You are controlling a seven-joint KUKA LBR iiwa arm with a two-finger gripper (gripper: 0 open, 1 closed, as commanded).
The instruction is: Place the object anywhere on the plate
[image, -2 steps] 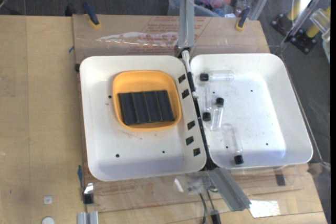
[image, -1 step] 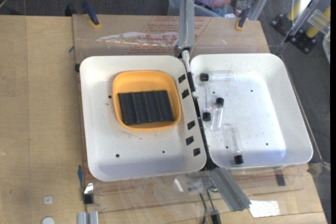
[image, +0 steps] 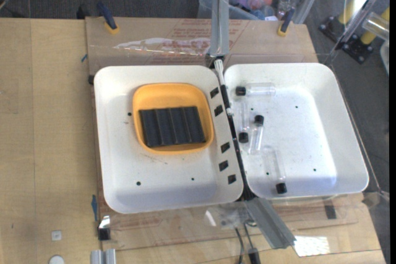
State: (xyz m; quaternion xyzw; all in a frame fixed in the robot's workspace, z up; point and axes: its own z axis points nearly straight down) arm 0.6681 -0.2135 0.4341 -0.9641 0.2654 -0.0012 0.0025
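Nearest the bench's front, clear vials (image: pixel 255 130) lie loose in the right bin (image: pixel 322 177). Farther back, in the left bin (image: pixel 117 185), the black ribbed block (image: pixel 171 126) lies flat on the orange plate (image: pixel 143 97), so placing looks done. The next move need only leave it undisturbed. How the jaws stand cannot be told.

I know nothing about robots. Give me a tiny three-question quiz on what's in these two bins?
1. True or false: the dark ridged block lies on the orange plate.
2. Which bin holds the clear tubes with black caps: A) left, B) right?
3. Fill in: the plate sits in the ___ white bin.

Key: 1 true; 2 B; 3 left.
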